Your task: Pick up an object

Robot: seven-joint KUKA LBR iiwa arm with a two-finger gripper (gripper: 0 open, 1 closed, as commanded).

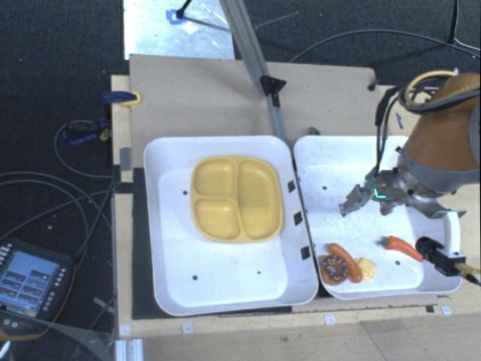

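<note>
Grey two-finger jaws [366, 201] hang over the middle of the right-hand shallow white bin [323, 156], the two fingers spread apart with nothing between them. Candidate objects lie along that bin's near edge: a red sausage-shaped toy [344, 260] beside a brown ring doughnut [331, 270] and a small pale yellow lump [366, 267], lower left of the jaws; an orange carrot-shaped toy [402, 247], long axis running left to right, lower right. Judgement: sausage cluster is slightly nearer, towards the viewer
</note>
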